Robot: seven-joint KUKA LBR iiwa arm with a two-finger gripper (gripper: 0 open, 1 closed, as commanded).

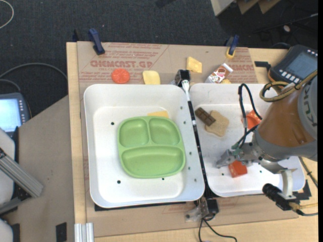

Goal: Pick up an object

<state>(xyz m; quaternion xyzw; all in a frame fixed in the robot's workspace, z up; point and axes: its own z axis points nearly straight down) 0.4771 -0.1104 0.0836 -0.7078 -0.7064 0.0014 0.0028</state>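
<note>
Claw low in right bin, can't tell if it grips the orange-red block touching its near side, w/ tan & brown pieces farther back and green divided plate in left bin.

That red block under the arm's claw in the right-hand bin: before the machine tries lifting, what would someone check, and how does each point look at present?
1. Gripper is above the red block: ok, it sits right over it.
2. Block between the fingers: cannot tell, the arm's body hides the tips.
3. Neighbours out of the way: ok, the tan piece and brown bar lie apart, farther up the right bin.
4. Orange item beside the arm: cannot tell, partly hidden by cable.
5. Block lies away from the bin wall: ok.
</note>
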